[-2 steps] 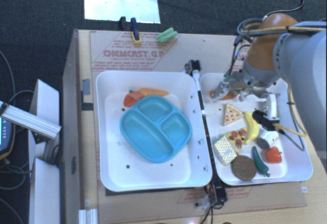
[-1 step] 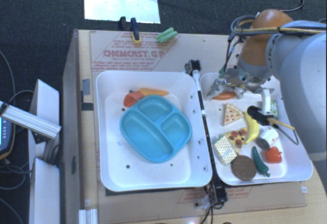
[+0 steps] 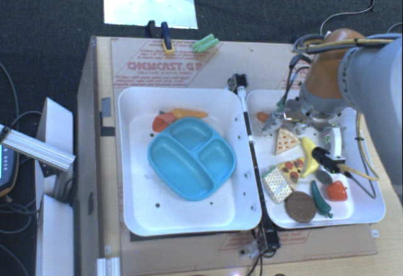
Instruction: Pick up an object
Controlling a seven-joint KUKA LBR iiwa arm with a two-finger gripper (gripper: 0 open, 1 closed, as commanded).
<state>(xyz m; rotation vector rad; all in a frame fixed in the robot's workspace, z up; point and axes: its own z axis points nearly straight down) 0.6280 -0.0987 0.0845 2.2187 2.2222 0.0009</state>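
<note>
The grey robot arm with an orange wrist band reaches in from the right and hangs its gripper [image 3: 284,118] low over the upper left corner of the right white bin [image 3: 375,213]. The metal fingers [image 3: 275,122] look spread a little, with nothing seen between them, though glare and cables blur that part.

Just below the gripper, toward the camera, lies a triangular tan pizza-slice toy [image 3: 286,140], its point aimed up at the fingers and its long axis running roughly top to bottom; this seems the likeliest object to pick. A yellow banana toy [image 3: 308,155] lies just beside it on the right.

Further down the right bin hold a speckled sandwich square [image 3: 277,184], a round brown cookie [image 3: 300,207], a dark green pepper [image 3: 320,199] and a red tomato [image 3: 337,191].

The left white bin [image 3: 141,218] carries a blue divided plastic plate [image 3: 191,157], with an orange carrot toy [image 3: 187,113] and a red piece [image 3: 162,122] touching its upper edge.
</note>
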